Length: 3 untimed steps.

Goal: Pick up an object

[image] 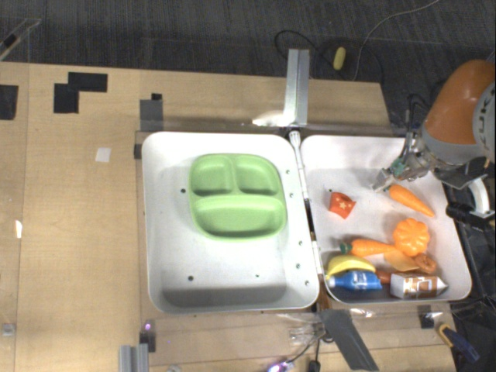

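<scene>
My gripper (392, 176) hangs low over the back right part of the right bin (341, 157), under the orange wrist band. Its tip is right at the upper left end of an orange carrot (412, 201), which lies slanted on the bin floor. Whether it touches the carrot I cannot make out. To the left of the carrot lies a small red piece (341, 204). Nearer the front are an orange pumpkin (411, 237), a second carrot with a green top (372, 248), a yellow banana (350, 266), a blue can (356, 283) and a white bottle with a brown label (418, 287).
The left bin (167, 231) holds a green divided plate (236, 194). A metal post (297, 84) stands at the back between the two bins. Cables run over the dark floor behind the bench.
</scene>
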### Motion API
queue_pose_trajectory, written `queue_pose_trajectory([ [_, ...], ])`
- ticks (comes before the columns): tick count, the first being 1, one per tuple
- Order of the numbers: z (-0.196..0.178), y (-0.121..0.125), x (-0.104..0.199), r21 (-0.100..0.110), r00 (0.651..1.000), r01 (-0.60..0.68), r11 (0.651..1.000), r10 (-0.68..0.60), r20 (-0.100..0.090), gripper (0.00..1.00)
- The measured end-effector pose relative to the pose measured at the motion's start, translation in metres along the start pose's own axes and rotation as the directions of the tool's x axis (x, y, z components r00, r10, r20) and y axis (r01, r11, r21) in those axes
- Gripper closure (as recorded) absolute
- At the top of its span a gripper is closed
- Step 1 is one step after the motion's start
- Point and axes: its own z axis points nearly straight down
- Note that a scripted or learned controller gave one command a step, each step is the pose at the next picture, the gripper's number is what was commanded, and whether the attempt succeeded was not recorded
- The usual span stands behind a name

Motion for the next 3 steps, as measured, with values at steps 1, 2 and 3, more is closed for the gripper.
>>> queue_pose_trajectory([
  [1, -0.112, 0.060, 0.043, 0.010, 0.992, -0.128, 0.992, 0.128, 0.001, 1.00],
  [2, -0.083, 0.065, 0.124, 0.013, 0.976, 0.219, 0.976, -0.219, -0.006, 1.00],
  [3, -0.111, 0.103, 0.144, 0.011, 0.976, 0.219, 0.976, -0.219, -0.004, 1.00],
])
